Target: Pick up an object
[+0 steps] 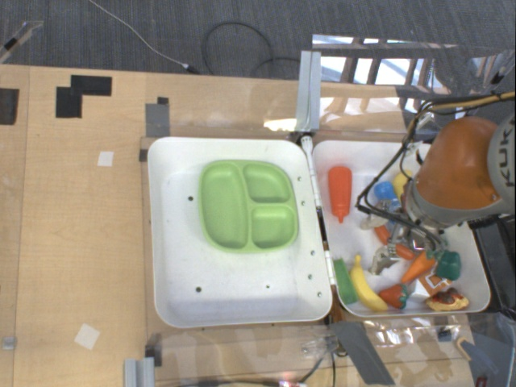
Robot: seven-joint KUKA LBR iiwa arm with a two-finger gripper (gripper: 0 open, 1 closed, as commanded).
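Observation:
The right bin (482,295) holds several toy foods. An orange-red bottle (339,192) lies at its left side. A yellow banana (365,287) and a green piece (344,279) lie at the front left. An orange carrot (417,268), a teal cup (448,264) and a small red piece (393,296) sit near the front. My arm, with its orange band (455,168), hangs over this bin. The gripper (390,252) is low among the toys, just left of the carrot and above the banana. A blue piece (385,192) shows beside the wrist cables.
The left bin (173,297) holds a light green divided plate (246,205). A metal post (308,95) rises behind the wall where the two bins meet. A brown and yellow toy (447,300) lies in the right bin's front right corner. Bare wooden bench (72,240) spreads to the left.

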